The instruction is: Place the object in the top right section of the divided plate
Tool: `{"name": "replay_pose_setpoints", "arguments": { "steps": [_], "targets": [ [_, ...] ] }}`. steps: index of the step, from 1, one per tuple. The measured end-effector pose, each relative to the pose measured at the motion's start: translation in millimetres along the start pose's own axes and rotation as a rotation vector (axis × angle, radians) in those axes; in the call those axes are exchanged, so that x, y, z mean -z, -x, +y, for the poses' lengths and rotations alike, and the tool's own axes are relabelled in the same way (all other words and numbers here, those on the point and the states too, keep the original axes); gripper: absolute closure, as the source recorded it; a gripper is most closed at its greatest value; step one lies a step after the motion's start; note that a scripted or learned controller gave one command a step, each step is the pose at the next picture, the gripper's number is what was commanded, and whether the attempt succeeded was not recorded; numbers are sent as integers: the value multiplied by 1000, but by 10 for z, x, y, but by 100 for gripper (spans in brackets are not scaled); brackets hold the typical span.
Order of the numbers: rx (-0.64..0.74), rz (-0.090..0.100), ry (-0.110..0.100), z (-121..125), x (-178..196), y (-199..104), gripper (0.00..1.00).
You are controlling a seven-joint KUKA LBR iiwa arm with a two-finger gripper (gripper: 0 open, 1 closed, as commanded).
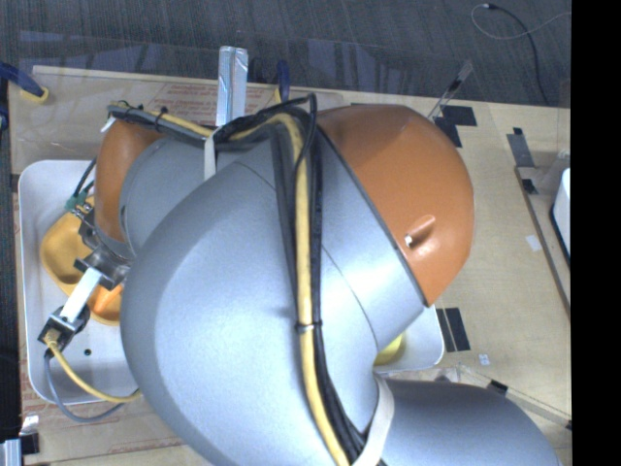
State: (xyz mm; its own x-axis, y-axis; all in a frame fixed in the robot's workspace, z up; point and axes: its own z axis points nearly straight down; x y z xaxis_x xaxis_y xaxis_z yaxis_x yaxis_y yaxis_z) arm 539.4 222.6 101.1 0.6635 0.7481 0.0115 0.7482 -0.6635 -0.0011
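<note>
A yellow-orange object [64,250], partly hidden, lies in the left bin [34,187] just beside the arm's wrist end. The gripper [97,260] sits there beneath the arm [272,299], and whether it is open or closed cannot be told. The arm's bulk covers most of both bins, and no divided plate can be made out. A yellow cable [87,382] loops below the gripper.

No text, label, brand or number can be read anywhere on the bench or arm
</note>
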Motion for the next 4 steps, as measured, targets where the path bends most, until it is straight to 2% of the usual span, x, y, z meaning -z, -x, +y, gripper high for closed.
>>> {"name": "replay_pose_setpoints", "arguments": {
  "steps": [1, 2, 3, 4],
  "targets": [
    [454, 8, 19, -381, 5, 399, 100],
    [581, -13, -5, -442, 455, 457, 100],
    [581, -13, -5, -443, 456, 457, 0],
    [371, -14, -4, -451, 821, 446, 0]
  ]
}}
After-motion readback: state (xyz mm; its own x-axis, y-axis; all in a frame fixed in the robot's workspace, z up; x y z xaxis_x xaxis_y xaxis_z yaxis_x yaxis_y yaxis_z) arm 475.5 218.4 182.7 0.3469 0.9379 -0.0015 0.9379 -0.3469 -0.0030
